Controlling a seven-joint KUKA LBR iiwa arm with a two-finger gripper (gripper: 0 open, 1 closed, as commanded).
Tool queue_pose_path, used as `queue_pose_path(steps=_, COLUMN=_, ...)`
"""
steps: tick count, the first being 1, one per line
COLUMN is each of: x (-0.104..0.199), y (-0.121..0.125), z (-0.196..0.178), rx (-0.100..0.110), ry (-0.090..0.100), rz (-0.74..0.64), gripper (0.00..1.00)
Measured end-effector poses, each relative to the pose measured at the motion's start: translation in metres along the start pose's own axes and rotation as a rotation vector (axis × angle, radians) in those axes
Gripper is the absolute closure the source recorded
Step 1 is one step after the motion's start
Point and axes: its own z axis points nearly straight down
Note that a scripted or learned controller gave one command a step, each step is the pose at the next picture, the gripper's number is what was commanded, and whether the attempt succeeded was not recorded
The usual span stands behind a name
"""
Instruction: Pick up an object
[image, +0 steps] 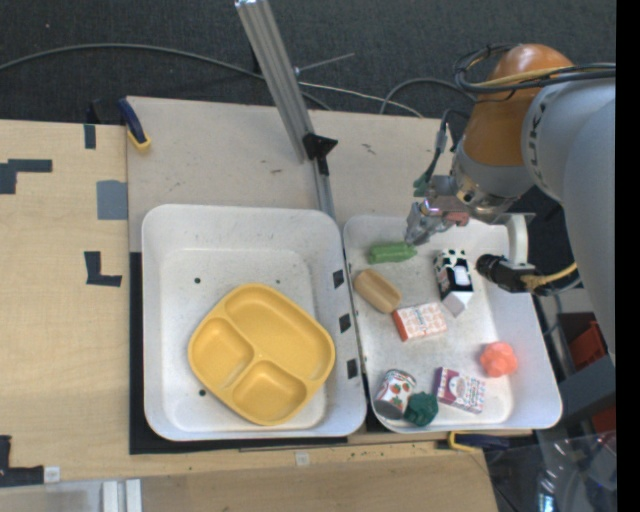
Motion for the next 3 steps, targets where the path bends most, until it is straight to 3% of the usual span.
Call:
queue_pose_path(steps=1, x=0.000, y=0.003, z=-0.050, rx=-0.001, ry=0.000, rz=0.000, gripper=1.00)
queue_pose_path(steps=2, x=0.000, y=0.004, z=-0.076, rx=0.002, ry=0.001, rz=0.000, gripper=1.00)
queue_pose_path(steps=3, x=0.040, y=-0.036, z=-0.063, rx=0.008, ry=0.002, rz=-0.002, gripper=1.00)
